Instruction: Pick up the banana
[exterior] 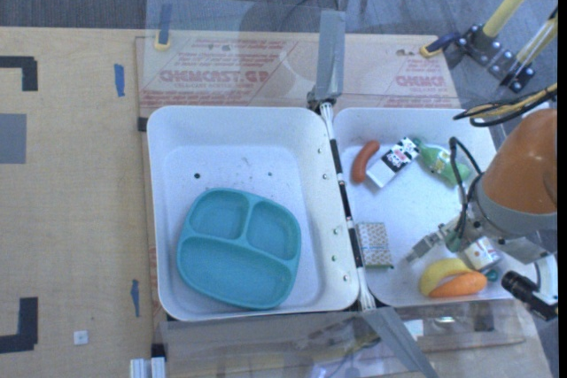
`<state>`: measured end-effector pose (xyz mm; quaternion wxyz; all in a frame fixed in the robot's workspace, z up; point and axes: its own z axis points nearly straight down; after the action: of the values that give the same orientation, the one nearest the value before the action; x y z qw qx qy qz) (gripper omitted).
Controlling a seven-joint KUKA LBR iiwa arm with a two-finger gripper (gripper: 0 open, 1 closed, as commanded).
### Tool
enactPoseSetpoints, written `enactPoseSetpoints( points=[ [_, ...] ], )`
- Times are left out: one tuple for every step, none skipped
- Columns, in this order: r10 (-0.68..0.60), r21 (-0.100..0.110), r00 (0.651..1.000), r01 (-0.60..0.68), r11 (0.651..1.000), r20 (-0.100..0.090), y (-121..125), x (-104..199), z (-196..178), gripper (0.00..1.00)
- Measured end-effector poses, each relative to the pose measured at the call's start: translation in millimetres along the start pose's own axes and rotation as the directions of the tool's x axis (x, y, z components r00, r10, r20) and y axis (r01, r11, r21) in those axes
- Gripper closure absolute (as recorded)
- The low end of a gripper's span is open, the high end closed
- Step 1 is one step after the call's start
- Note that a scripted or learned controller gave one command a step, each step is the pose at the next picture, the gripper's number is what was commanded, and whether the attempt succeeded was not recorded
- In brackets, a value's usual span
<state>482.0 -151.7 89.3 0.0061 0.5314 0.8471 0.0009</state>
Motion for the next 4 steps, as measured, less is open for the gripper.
enactPoseSetpoints(
  points=[
    [0.367,0.000,0.930,-0.367,0.930,-0.004,-2.2,-6.2,0.4,0.00],
    [0.186,-0.001,0.983,-0.186,0.983,0.000,8.6,16.3,-0.2,0.00],
    [-0.099,-0.001,0.995,0.099,0.995,0.001,-24.8,-53.3,0.8,0.00],
    [0.521,0.002,0.853,-0.521,0.853,0.002,-11.1,-22.2,0.9,0.00]
  ],
)
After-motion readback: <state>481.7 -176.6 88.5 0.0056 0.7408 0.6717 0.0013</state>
